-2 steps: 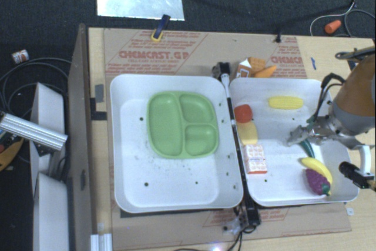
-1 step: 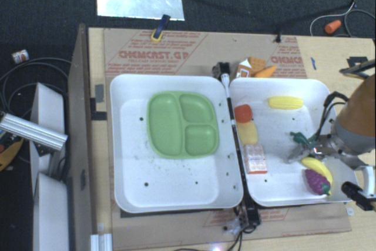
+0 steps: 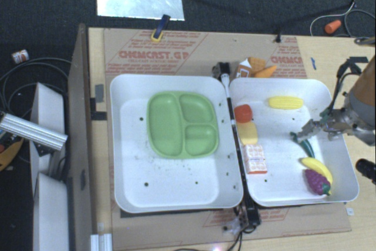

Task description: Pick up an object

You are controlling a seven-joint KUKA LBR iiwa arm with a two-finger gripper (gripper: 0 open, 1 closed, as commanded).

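Note:
The right bin [image 3: 329,94] holds several toy foods. A yellow corn cob [image 3: 285,103] lies near the bin's back. A red piece [image 3: 243,113], a yellow block [image 3: 248,133] and a white packet with red print [image 3: 255,159] line its left wall. A banana [image 3: 317,168] and purple grapes [image 3: 317,183] lie at the front right. My gripper [image 3: 307,130] reaches in from the right, low over the bin's right half. A small dark green object [image 3: 304,143] lies just under and in front of the gripper; I cannot tell whether they touch.
The left bin [image 3: 132,185] holds a green divided plate [image 3: 181,124]. Behind the bins, on the cardboard, lie an orange carrot [image 3: 265,72] and a small box [image 3: 245,70]. The arm's grey body [image 3: 361,106] hangs over the right bin's right wall.

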